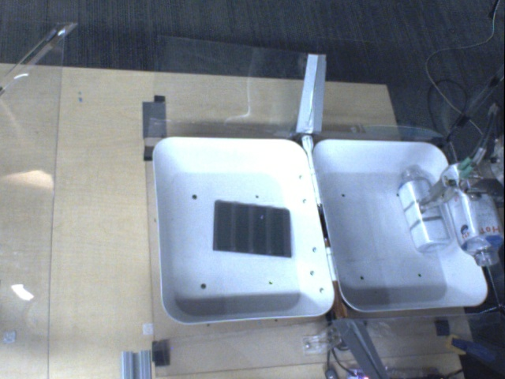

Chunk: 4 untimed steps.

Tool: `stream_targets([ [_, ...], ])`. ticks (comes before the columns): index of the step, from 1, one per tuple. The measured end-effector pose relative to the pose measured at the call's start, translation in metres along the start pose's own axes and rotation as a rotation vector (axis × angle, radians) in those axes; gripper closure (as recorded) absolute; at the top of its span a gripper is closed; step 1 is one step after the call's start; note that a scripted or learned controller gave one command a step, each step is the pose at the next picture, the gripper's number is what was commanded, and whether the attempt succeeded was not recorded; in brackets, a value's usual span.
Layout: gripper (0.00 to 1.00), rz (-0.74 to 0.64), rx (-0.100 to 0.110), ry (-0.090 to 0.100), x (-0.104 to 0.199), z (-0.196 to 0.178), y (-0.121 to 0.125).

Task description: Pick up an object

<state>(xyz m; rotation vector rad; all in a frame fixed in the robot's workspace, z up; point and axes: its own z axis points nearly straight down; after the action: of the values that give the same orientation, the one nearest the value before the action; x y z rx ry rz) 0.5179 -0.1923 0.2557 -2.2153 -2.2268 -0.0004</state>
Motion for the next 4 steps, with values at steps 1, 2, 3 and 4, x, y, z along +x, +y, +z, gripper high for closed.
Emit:
stream_targets([
  [1, 0.0, -0.17, -0.031, -0.014, -0.009, 0.121, 0.045],
  [2, 0.0, -0.116, -0.007, -0.003, -0.013, -0.082, 0.031],
  [3, 0.0, -0.104, -0.004, -0.002, -0.012, 0.004, 0.128],
  [4, 0.0, -0.312, -0.021, -0.01, -0.015, 0.114, 0.078],
])
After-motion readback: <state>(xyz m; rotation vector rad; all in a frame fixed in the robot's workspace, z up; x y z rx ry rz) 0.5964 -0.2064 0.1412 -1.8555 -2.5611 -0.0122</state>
